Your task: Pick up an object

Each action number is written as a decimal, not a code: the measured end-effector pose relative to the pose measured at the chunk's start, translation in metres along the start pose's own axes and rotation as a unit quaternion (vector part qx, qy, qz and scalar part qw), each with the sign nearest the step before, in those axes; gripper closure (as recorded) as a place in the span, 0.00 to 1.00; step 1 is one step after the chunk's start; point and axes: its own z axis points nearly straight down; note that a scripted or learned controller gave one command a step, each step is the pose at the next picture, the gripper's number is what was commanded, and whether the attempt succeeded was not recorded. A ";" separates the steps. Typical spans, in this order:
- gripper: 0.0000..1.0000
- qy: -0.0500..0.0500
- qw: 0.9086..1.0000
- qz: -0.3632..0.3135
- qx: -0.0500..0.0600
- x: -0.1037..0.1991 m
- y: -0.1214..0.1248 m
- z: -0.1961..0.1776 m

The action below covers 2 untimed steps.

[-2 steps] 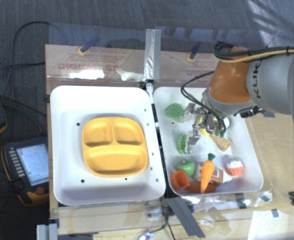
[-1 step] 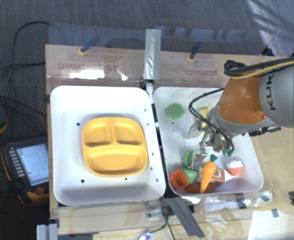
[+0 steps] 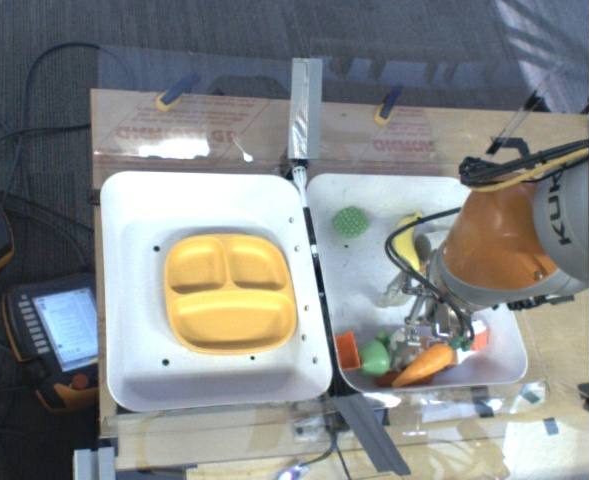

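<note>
Nearest the camera, an orange carrot (image 3: 426,362) lies along the front wall of the right bin (image 3: 504,368), with a green piece (image 3: 376,357) and a small orange block (image 3: 347,349) just beside it toward the bin's front left corner. The gripper (image 3: 429,320) hangs directly above the carrot, close to it or touching, but its own body hides the tip, so whether it is parted or closed cannot be told, and nothing is seen held. A green ball (image 3: 351,221) sits near the back left corner and a yellow banana (image 3: 406,240) lies partly under the arm. The left bin (image 3: 134,218) holds a yellow divided tray (image 3: 231,293). This looks like the descent or grasp stage; the next move probably calls for closing squarely across the carrot, clear of the wall, then lifting straight up.
</note>
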 end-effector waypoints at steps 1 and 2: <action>0.00 0.006 0.996 0.085 0.000 -0.091 0.017 0.004; 0.00 0.005 0.999 -0.047 0.000 -0.091 -0.068 0.004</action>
